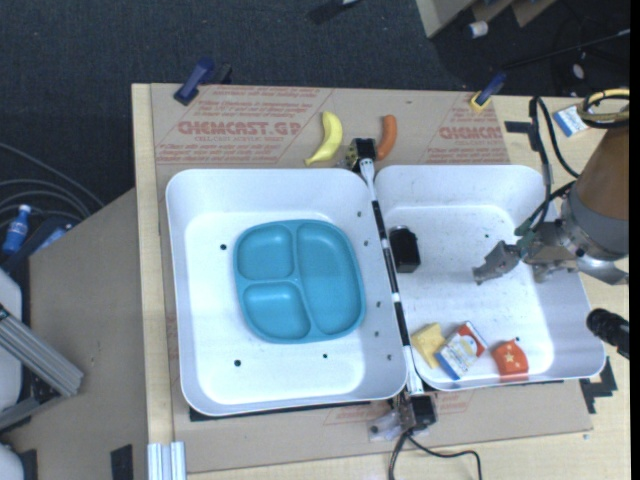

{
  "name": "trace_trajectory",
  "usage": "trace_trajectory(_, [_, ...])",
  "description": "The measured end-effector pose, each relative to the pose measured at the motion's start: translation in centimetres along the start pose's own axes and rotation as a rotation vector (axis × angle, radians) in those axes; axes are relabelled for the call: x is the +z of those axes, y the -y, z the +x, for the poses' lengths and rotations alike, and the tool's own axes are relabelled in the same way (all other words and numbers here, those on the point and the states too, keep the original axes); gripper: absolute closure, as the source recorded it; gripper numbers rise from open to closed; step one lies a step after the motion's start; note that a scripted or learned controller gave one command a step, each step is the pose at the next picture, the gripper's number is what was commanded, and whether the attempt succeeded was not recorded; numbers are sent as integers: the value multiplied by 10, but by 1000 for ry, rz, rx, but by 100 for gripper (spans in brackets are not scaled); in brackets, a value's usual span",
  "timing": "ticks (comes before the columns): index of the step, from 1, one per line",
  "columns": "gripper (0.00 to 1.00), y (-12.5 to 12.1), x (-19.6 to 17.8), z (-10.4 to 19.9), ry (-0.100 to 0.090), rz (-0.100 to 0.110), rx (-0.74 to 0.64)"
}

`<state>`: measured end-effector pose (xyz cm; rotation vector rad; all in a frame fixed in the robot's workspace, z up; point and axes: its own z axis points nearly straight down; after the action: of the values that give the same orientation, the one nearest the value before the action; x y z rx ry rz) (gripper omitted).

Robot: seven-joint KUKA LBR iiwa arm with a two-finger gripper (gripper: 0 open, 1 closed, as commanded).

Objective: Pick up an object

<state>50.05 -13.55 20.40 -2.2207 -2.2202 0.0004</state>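
Small objects, a yellow block, a striped carton and a red tomato-like piece, crowd the right bin's front edge, so the gripper, its opening impossible to judge, should descend squarely over one.

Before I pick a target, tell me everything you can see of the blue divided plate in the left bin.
The blue divided plate is a light blue, rounded-square dish that looks like smooth plastic, moulded into three compartments: two smaller ones on the view's left and one long one on the right. All three look bare. It lies flat and upright, turned slightly askew, near the middle of the left bin, resting on the bin's white floor. Nothing else touches it; the gripper is over in the right bin.
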Motion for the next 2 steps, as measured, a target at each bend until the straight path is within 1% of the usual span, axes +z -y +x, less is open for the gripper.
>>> trace_trajectory(1, [0, 22, 120, -11, 0, -1, 1])
trace_trajectory(2, [100, 21, 110, -11, 1, -2, 2])
